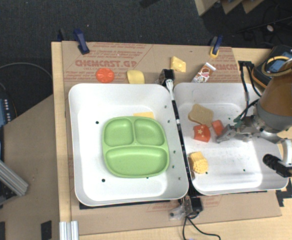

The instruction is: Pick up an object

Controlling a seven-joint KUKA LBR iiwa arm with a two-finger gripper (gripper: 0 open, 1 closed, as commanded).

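Two white bins side by side on bench: left bin (80, 149) w/ green divided plate (134, 146) in the middle, thin yellow piece (143, 115) touching plate's far edge. Right bin (226, 181) w/ tan bread slice (201, 114), red block w/ star (201, 133), small orange-red piece (217, 127) just beside it, yellow corn piece (199, 162) near the bin's left wall. Gripper (225, 135) low in right bin, reaching in from right, tips just right of the orange-red piece; finger opening too blurred, can't tell, nothing seen held. On cardboard beyond bins: orange round item (104, 75), yellow lump (135, 77), yellow wedge (178, 63), small carton (204, 73).
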